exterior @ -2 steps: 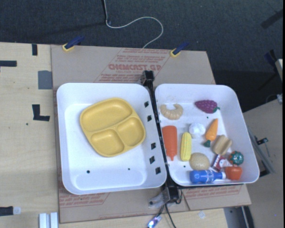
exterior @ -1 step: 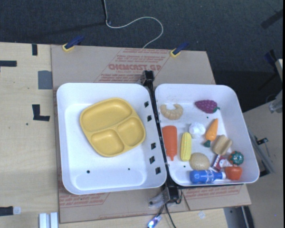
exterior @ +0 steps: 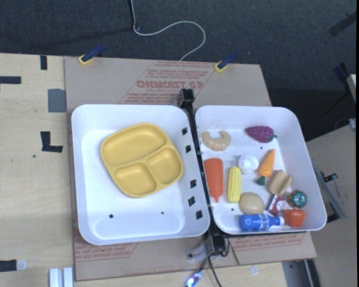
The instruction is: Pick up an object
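I see the counter carrying two white bins side by side. The left bin holds a yellow divided plate — big and flat, hard to pinch, I judge. The right bin is crowded with small toy foods, and my pick would be the orange carrot: it lies at the bin's left side, long axis running far to near, just beside the yellow corn. The arm enters from the right, so it must reach across. The hand's state I cannot tell.
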Tool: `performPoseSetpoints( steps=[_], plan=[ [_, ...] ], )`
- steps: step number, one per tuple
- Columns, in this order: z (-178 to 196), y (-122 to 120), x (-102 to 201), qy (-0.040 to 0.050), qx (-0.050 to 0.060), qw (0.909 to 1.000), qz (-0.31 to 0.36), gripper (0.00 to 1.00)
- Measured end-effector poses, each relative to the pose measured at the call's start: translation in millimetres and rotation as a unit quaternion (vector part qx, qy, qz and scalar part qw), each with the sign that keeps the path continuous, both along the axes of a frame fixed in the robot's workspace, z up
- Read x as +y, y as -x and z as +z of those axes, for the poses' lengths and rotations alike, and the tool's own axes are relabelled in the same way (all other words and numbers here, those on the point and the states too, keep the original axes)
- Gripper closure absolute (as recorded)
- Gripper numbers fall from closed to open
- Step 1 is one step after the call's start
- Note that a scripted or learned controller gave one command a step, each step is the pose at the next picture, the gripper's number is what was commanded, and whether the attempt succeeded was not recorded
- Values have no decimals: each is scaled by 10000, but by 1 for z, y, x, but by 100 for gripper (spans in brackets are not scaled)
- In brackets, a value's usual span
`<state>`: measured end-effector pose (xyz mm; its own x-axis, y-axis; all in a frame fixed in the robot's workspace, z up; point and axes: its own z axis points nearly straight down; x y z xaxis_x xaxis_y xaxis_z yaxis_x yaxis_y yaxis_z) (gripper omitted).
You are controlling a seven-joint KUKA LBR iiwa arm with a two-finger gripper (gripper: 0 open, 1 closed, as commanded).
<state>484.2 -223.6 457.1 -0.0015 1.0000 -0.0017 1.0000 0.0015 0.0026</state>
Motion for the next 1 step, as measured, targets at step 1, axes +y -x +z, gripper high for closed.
performPoseSetpoints(
  steps=[1],
  plan=[
    [-34, 0, 0, -7, 29, 10000, -7, 100]
  ],
)
